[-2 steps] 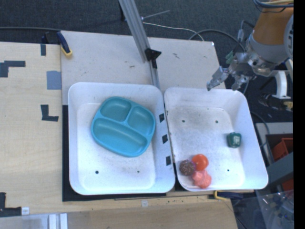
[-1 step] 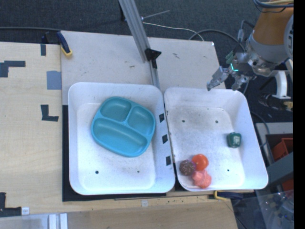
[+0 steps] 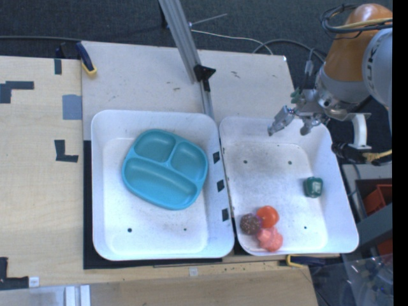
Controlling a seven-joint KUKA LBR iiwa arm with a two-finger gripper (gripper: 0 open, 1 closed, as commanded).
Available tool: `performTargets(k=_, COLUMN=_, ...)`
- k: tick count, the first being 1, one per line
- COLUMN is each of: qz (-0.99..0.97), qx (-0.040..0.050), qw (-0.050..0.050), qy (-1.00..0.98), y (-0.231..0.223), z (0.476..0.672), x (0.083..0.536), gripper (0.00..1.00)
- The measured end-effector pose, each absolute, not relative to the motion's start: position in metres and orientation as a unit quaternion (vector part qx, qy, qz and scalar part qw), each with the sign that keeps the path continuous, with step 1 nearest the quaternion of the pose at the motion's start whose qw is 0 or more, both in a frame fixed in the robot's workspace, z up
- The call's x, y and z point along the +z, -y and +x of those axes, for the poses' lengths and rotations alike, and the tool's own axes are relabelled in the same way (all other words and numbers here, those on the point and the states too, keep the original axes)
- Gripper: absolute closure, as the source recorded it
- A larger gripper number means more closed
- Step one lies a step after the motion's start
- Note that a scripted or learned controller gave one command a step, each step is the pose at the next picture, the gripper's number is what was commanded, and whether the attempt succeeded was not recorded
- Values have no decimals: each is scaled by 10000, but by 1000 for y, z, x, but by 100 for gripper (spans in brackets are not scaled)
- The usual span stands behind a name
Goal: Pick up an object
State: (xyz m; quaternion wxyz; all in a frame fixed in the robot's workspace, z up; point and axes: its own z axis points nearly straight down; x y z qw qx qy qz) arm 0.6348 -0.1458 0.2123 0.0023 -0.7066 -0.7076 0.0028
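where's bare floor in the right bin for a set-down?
Right bin: the middle is bare, from below the gripper down to the green object. Crowded at the near edge: brown ball, red ball and pink piece cluster.

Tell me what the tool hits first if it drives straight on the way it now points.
The tool points down at the right bin's far edge. Going straight on, it would probably meet the bin's bare white floor first. The green object and the food cluster lie nearer the camera, though depth is unclear.
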Motion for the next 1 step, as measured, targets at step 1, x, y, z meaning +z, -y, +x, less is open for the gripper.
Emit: performTargets(k=1, qz=-7065, qx=30, qw=30, qy=7077, y=144, z=627, x=149, gripper=0)
